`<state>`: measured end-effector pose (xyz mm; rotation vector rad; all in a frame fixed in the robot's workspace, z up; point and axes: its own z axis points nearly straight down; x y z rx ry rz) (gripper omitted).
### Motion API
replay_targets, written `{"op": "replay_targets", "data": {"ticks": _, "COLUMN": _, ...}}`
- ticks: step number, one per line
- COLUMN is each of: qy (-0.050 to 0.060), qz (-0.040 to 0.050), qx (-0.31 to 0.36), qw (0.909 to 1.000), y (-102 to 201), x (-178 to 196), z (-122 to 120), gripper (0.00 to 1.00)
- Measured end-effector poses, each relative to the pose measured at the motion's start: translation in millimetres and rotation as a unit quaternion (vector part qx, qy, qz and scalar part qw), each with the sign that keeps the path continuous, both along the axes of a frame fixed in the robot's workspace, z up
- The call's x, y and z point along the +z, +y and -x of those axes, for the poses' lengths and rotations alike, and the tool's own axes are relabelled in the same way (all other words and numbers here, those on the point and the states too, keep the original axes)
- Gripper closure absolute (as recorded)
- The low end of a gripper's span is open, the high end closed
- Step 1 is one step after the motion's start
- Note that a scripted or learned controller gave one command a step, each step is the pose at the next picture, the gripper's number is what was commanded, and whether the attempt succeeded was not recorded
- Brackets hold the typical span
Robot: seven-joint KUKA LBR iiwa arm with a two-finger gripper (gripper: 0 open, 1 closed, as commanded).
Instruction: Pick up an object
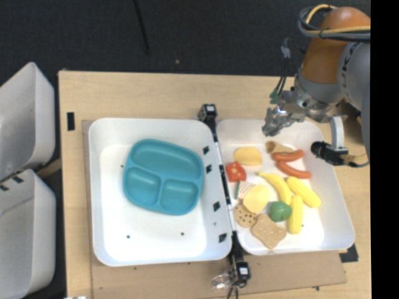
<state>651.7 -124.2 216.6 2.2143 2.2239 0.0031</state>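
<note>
Left bin (100, 167) holds teal tray (163, 176); right bin (333, 217) holds toy food incl. bananas (293, 195), sausages (290, 162), cracker (269, 232); gripper (272, 126) over right bin's far edge, grip state unclear.

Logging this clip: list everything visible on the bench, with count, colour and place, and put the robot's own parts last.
white bins: 2, white, side by side on the bench
divided plate: 1, teal, in the left bin
bananas: 3, yellow, right bin, toward its right side
sausages: 2, orange-red, right bin, upper part
tomato piece: 1, red, right bin, by the divider
yellow round pieces: 2, yellow, right bin, middle
green piece: 1, green, right bin, lower middle
cookie and bread: 2, brown, right bin, near edge
gripper: 1, grey, above the right bin's far edge
arm: 1, grey with orange band, upper right
</note>
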Motion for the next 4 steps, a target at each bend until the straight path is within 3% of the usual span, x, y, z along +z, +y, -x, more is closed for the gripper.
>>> {"op": "replay_targets", "data": {"ticks": 1, "qy": 0.001, "qz": -0.0001, "qx": -0.001, "qw": 1.0000, "y": -1.6, "x": 24.4, "z": -1.3, "gripper": 1.00}}
{"op": "replay_targets", "data": {"ticks": 3, "qy": 0.004, "qz": -0.0012, "qx": 0.001, "qw": 1.0000, "y": 88.3, "x": 15.8, "z": 58.9, "gripper": 1.00}}
{"op": "replay_targets", "data": {"ticks": 4, "qy": 0.003, "qz": -0.0004, "qx": 0.000, "qw": 1.0000, "y": 101.1, "x": 14.0, "z": 67.7, "gripper": 1.00}}
